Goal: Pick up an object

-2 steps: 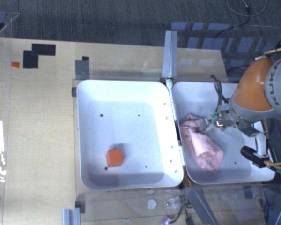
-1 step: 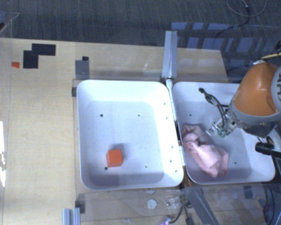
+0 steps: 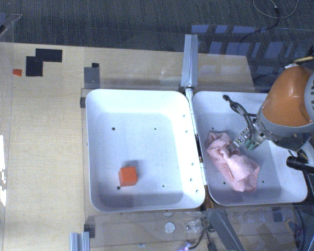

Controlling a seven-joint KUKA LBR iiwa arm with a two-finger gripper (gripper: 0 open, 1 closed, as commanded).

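A crumpled pink cloth (image 3: pixel 232 161) lies in the right bin (image 3: pixel 282 190), toward its left side. My gripper (image 3: pixel 239 145) comes in from the right and sits low over the cloth's upper right part, touching or nearly touching it. An orange cube (image 3: pixel 128 176) rests in the left bin (image 3: pixel 99 140), near its front left. The arm's orange band (image 3: pixel 285 101) hangs over the right bin's right half and hides part of its floor.
A grey divider post (image 3: pixel 189 61) stands between the bins at the back. Black and orange markers (image 3: pixel 39 61) lie on the wooden bench at the far left. A cable (image 3: pixel 233 103) loops above the right bin.
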